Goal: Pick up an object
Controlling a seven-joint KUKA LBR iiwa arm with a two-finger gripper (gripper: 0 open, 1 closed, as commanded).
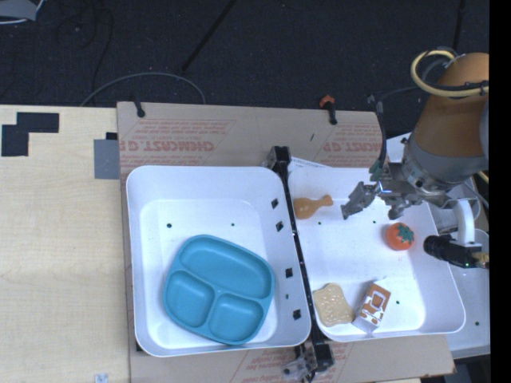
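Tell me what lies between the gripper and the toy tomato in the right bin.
Nothing: the camera view shows only bare white bin floor between the gripper and the toy tomato.

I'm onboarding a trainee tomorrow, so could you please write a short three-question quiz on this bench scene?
1. True or false: the blue divided tray lies in the left bin.
2. Which item lies nearest the gripper? A) chicken drumstick B) bread slice C) small carton
3. Fill in: the tomato rests in the ___ bin.

Key: 1 true; 2 A; 3 right.
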